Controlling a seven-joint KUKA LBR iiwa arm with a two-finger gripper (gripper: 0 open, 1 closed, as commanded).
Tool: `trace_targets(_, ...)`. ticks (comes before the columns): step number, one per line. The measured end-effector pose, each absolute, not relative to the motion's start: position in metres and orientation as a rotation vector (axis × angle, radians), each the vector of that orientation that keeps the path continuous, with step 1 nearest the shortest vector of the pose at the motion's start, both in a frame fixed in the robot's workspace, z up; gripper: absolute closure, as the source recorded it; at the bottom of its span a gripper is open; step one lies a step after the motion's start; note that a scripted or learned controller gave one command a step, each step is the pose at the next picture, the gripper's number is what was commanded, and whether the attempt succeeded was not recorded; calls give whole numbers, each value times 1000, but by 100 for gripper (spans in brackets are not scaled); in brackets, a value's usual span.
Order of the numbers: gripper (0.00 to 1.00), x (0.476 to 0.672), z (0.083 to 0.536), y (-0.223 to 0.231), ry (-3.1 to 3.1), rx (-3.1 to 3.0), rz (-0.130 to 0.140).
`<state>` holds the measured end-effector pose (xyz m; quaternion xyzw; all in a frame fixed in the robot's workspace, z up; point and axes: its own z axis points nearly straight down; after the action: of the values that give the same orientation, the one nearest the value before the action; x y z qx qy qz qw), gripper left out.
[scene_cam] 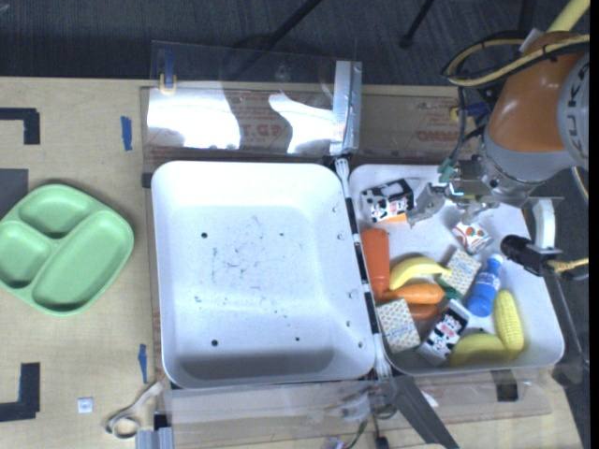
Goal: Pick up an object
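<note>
- Since the small red-and-white carton [471, 237] lies loose near the back of the right-hand white bin [547, 344], apart from the heap of toy food, it looks the easiest pick
- It is probably light and stiff, so take it across its flat sides
- Red, white and boxy, it lies tilted just below the arm's jaws [447, 193]
- Whether those jaws are spread or pressed together I cannot tell

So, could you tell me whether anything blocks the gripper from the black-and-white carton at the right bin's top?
Nothing visible does. The gripper hangs just right of the carton, and bare bin floor lies between them.
</note>
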<state>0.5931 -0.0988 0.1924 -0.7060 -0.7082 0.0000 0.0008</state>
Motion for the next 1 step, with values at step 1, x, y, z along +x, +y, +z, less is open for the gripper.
trace_targets(1,0,567,110,-95,-2407,-2033,-3)
